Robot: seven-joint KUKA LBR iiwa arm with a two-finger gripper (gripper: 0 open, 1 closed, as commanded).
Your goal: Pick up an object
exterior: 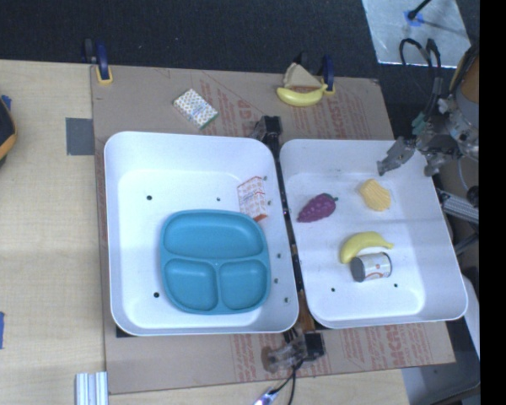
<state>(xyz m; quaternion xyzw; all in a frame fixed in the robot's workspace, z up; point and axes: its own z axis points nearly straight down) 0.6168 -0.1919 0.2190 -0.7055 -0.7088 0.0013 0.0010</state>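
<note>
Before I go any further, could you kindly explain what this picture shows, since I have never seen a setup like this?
This is one camera fixed above a bench, looking down at a slant. Two shallow white bins sit side by side on cardboard. The left bin holds a blue divided tray and a small red-and-white packet. The right bin holds purple toy grapes, a yellow lump, a banana and a small can touching the banana. A robot arm reaches in from the right; its gripper hangs over the right bin's upper right part, near the yellow lump. I see nothing between its fingers. Another banana and a patterned packet lie on the cardboard beyond the bins.
</note>
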